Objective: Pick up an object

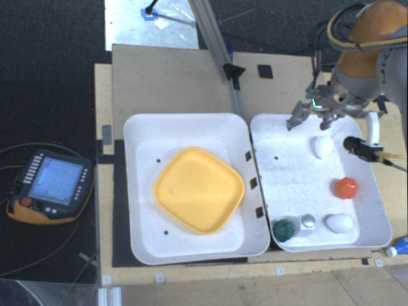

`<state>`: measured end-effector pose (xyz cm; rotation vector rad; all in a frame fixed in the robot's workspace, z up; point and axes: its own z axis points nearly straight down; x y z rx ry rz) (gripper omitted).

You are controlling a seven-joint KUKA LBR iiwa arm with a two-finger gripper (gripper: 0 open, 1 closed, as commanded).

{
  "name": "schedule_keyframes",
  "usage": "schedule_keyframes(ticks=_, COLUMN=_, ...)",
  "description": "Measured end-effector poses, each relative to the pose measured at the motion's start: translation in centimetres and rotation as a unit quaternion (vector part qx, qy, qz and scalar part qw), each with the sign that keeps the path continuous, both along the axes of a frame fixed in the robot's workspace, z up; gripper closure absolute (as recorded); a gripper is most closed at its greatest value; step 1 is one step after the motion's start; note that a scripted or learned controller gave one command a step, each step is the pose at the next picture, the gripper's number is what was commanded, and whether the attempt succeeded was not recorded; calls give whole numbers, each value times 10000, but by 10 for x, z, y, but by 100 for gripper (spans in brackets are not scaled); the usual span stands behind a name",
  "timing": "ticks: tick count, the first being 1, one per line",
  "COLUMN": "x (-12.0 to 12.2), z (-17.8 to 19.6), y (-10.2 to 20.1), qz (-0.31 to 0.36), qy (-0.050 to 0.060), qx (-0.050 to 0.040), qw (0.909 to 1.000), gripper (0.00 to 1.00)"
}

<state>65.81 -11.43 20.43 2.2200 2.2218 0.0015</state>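
A: Background first. Dark carpet floor, tan wooden surface (178, 75) carrying two shallow white bins side by side. Left white plastic bin (137, 171), right white plastic bin (376, 215). Orange-and-grey teach pendant with a lit screen (50, 185) sits on the floor at far left.

B: Left bin contents?

A: One big yellow rounded-square plastic plate (199, 189), roughly centred, lying flat.

B: Right bin?

A: Small stuff. White egg-shaped object (323, 147) near the upper right part. Orange-red rounded object (345, 187) below it, near the right wall. Along the front edge: dark green rough ball (284, 229), small shiny silver cylinder (308, 222) just beside it, then a second white egg-shaped object (339, 222) further right.

B: End effector?

A: The grey two-finger end effector (310, 118) hangs over the back edge of the right bin, fingers spread apart, nothing between them. The upper white egg is the nearest thing, just below and right of the fingers, not touching them. Arm's orange band (376, 21) is at top right.
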Motion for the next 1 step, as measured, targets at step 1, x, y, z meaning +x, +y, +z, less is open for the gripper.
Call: schedule_keyframes(ticks=1, x=0, z=0, y=0, qz=0, qy=0, qx=0, qw=10000, gripper=0)
